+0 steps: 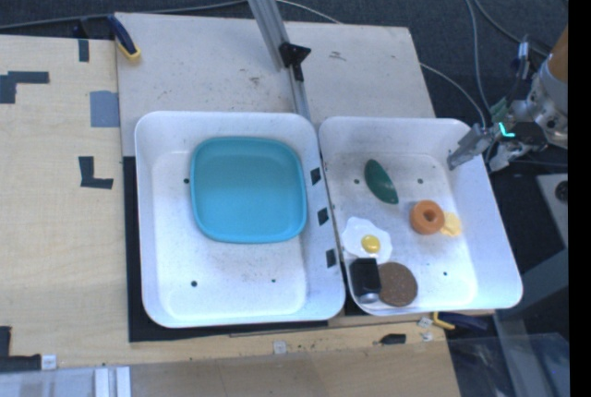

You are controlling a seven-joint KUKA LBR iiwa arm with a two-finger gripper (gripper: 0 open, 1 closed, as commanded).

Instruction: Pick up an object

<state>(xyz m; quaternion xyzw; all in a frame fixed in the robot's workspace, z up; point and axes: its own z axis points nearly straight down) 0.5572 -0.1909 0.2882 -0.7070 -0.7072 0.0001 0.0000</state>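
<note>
bench [55,201]: we see pale wood w/ dark tape marks on the far left; a white board lies over it under both bins
clamp [125,37]: blue-and-yellow, at the board's top-left corner
left bin [152,229]: white, shallow, sits on a black mat; a few dark specks on its floor
plate [247,188]: teal, square w/ rounded corners, lies flat in the left bin's upper middle, apart from the walls
pole [268,7]: grey metal bar slanting from the top edge down to where the two bins meet, black bracket partway along it
right bin [489,266]: white, touching the left bin along the shared edge; holds all the small objs
fried egg [368,240]: toy, white w/ yellow yolk, lower left of the right bin
black block [365,276]: just below the egg, touching the brown disc
brown disc [398,284]: round, cookie-like, near the bin's front wall
green piece [380,180]: dark green, oval, leaf-like, upper middle of the bin, well apart from the rest
donut [427,217]: orange ring, mid-right of the bin, a small yellow piece [451,224] touching its right side
gripper [483,149]: over the right bin's top-right rim; we see two grey fingers spread apart, nothing between them; no obj touched
cables [443,63]: grey, looping over the dark floor at top right
</note>
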